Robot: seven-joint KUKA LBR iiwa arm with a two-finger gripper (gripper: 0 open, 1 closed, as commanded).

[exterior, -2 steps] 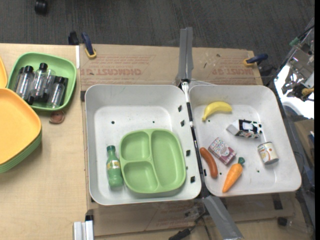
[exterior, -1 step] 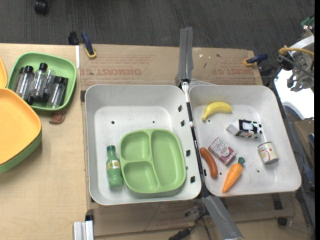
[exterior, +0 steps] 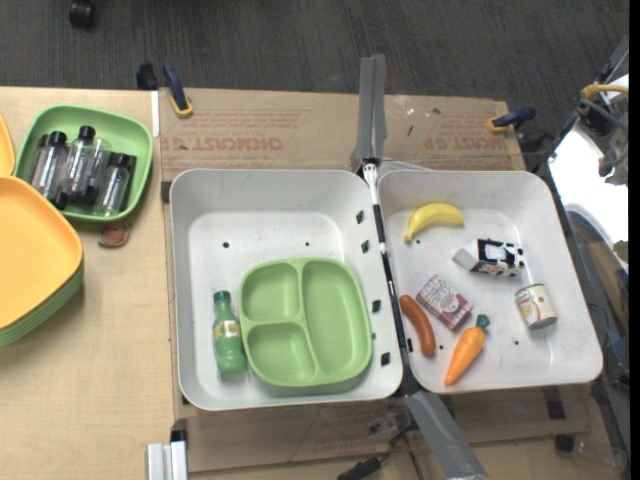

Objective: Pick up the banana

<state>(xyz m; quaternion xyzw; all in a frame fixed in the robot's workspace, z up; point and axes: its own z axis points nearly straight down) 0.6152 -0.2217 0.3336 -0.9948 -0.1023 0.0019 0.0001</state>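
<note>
Banana (exterior: pixel 433 219) lying curved in the right bin (exterior: pixel 560 363), toward its far wall and well apart from the milk carton (exterior: pixel 492 258); probably light, smooth, bruisable, best pinched across the thick middle; pincer state impossible to tell.

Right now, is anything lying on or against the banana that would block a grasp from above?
Nothing visible does. The banana lies alone near the right bin's far wall, apart from the milk carton.
</note>
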